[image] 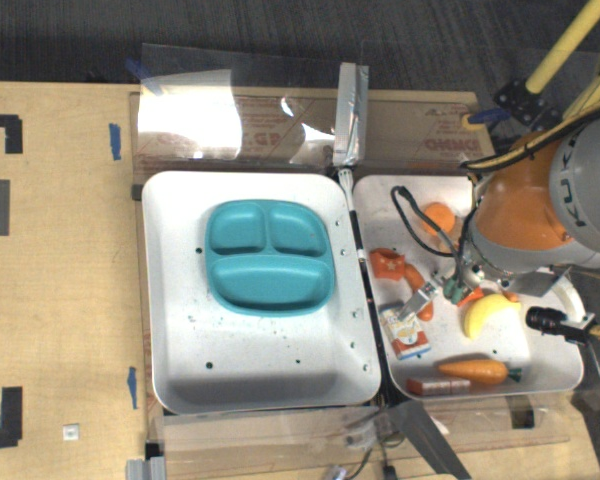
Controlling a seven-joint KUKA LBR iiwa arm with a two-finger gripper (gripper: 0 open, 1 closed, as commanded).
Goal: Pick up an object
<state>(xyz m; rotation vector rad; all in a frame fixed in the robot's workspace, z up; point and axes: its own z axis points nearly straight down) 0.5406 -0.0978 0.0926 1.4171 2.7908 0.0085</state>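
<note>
Objects for picking lie in the right bin [565,368]: a carrot [472,371], a yellow lemon-like fruit [485,315], a small carton [408,338], an orange ball [438,217] and a red-orange piece [389,264]. The hand [428,303] is low among them near the carton, but nothing looks lifted; whether it is open or closed, I cannot tell. A teal divided plate [270,256] sits in the left bin [175,268]. Clutter crowds the hand closely.
</note>
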